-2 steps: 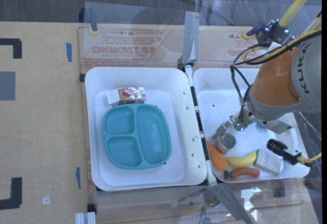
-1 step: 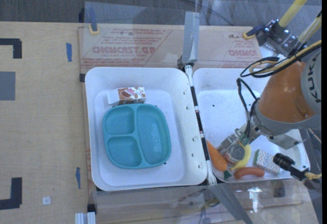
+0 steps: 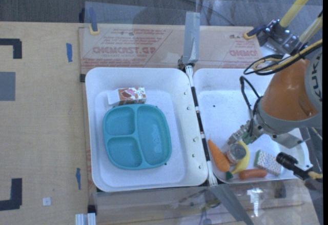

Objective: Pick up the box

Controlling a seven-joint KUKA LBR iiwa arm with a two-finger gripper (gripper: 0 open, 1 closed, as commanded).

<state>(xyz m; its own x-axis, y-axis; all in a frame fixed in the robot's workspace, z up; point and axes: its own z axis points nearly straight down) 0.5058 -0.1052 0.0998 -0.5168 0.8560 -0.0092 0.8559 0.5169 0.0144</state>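
The box (image 3: 130, 95) is small, with a white, brown and red print. It lies flat in the left bin (image 3: 97, 85), touching the far edge of a teal divided plate (image 3: 137, 136). My gripper (image 3: 240, 137) hangs low over the front of the right bin (image 3: 220, 83), far to the right of the box. It sits just above a small metal can (image 3: 236, 152). The grey and orange arm (image 3: 287, 96) hides part of that bin.
The right bin's front corner holds a carrot (image 3: 219, 155), a banana (image 3: 243, 162), a red sausage-shaped toy (image 3: 252, 173) and a speckled sponge (image 3: 269, 162). A ridge (image 3: 196, 116) divides the two bins. Black cables (image 3: 256, 67) loop above the wrist.
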